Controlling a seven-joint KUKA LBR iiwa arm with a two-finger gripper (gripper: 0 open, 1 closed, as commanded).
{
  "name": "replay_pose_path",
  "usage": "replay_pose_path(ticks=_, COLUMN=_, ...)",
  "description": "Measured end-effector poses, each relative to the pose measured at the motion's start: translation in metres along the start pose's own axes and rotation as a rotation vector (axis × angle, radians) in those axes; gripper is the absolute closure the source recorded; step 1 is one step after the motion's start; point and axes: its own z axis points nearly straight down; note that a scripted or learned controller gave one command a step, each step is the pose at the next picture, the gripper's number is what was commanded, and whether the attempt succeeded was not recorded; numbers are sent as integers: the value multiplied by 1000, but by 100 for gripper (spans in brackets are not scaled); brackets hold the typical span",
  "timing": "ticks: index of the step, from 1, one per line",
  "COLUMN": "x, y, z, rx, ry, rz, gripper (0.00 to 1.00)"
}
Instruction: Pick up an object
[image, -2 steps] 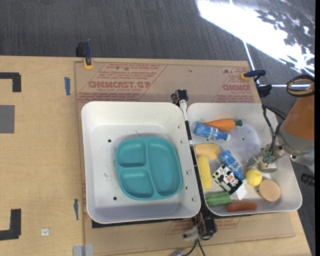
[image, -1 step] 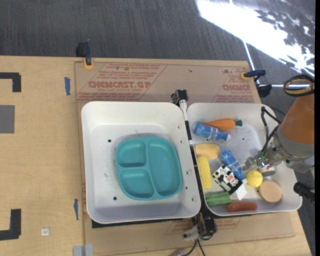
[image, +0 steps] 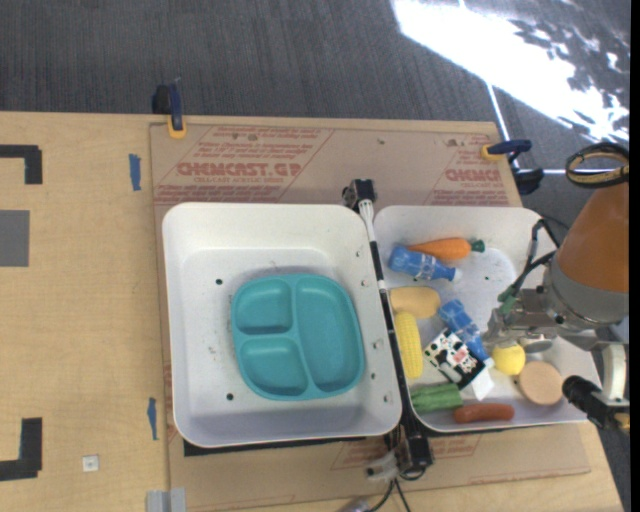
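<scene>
My gripper (image: 518, 328) hangs low in the right bin (image: 497, 228), just above a small yellow lemon (image: 508, 360). Its grey body and orange band (image: 603, 240) cover the bin's right side. Left of it lie a small blue item (image: 456, 317) and a black-and-white spotted box (image: 455, 356). A carrot (image: 440, 247) and a blue bottle (image: 419, 263) lie at the back. A pale yellow potato-like piece (image: 414, 300) and a corn cob (image: 408, 345) lie along the left wall. A green cucumber (image: 436, 398), a red sausage (image: 484, 411) and a tan disc (image: 541, 383) lie at the front.
The left bin (image: 190, 300) holds a teal divided plate (image: 296, 335). A black clamp (image: 358, 192) sits at the back where the two bins meet. Blue clamps (image: 165, 100) (image: 510, 150) grip the brown board at the back.
</scene>
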Motion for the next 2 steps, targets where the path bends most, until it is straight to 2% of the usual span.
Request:
replay_pose_path(ticks=1, x=21, y=6, z=-28, rx=-1, ry=0, rz=58, gripper=100)
replay_pose_path(ticks=2, x=20, y=6, z=-28, rx=-1, ry=0, rz=58, gripper=0)
